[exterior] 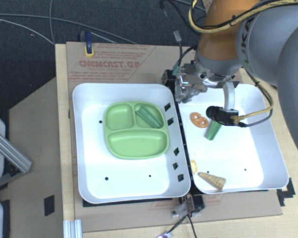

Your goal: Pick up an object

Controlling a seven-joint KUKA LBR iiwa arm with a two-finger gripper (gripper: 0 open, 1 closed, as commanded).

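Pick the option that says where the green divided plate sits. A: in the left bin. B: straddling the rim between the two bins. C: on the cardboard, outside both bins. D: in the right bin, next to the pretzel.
A: the plate lies wholly inside the left bin, apart from the shared rim, while the pretzel lies in the right bin.

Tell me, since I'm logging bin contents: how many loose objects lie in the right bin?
3: a pretzel near the bin's left wall, a green piece just right of it, and a cone near the front edge. The arm may hide more.
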